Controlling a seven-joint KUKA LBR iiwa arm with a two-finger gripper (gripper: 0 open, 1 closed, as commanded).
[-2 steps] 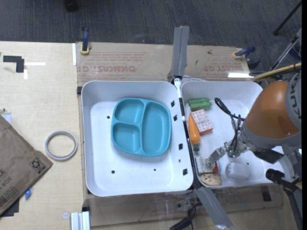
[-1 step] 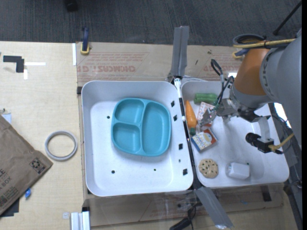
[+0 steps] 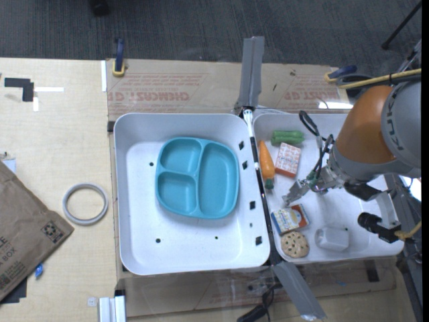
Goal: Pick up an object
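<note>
The right bin [image 3: 375,245] holds an orange carrot [image 3: 267,163], a green packet [image 3: 287,137], a red-and-white box [image 3: 288,159], a small snack packet [image 3: 289,218], a round cookie [image 3: 294,245] and a pale cup [image 3: 332,237]. My gripper [image 3: 297,191] hangs over the middle of this bin, pointing down-left. It is just above the snack packet and right of the carrot's lower end. It is open, and nothing shows between its fingers.
The left bin [image 3: 134,200] bears a blue divided plate [image 3: 198,178]. A roll of tape [image 3: 85,202] and a brown cardboard box [image 3: 23,230] lie on the bench to the left. The arm's orange band [image 3: 365,126] covers the right bin's far right part.
</note>
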